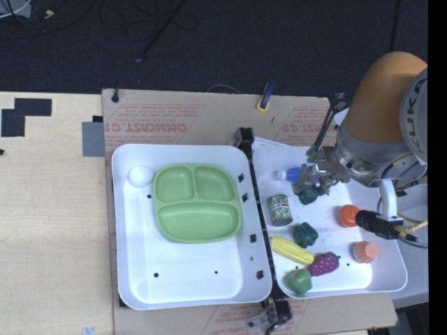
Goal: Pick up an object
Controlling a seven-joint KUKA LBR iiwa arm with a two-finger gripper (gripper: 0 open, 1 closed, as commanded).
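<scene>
- In the right bin [391, 279], near its far edge, a small dark green lump [308, 197] sits directly under the tool [312, 182]; it looks roundish, and its long axis and heading are too small to make out.
- The tool hangs over that lump and looks to be touching its top; whether it is wide, narrow or gripping the lump cannot be told from this slanted view.
- Just beyond the tool, toward the bin's far left corner, lies a small pale bottle [286, 175] with its long axis running roughly left to right.
- Left of the lump and nearer the camera, a can [279, 209] with a green label stands upright, close to the wall shared by the two bins.
- Nearer still is a dark green pepper [304, 234], and just below it a yellow corn cob [292, 250] lies slantwise, its long axis running from upper left to lower right.
- A bunch of purple grapes [323, 264] lies at the cob's lower end, with a green apple [299, 281] against the near wall.
- To the right sit an orange fruit [348, 216] and a pinkish cup [364, 252], apart from each other.
- The left bin [181, 285] holds a green divided plate [197, 202], lying flat, and a white ball [140, 176] in its far left corner.
- Both bins rest on a cardboard sheet [181, 117] on the table [49, 222].
- The arm [387, 103] reaches in from the right.
</scene>
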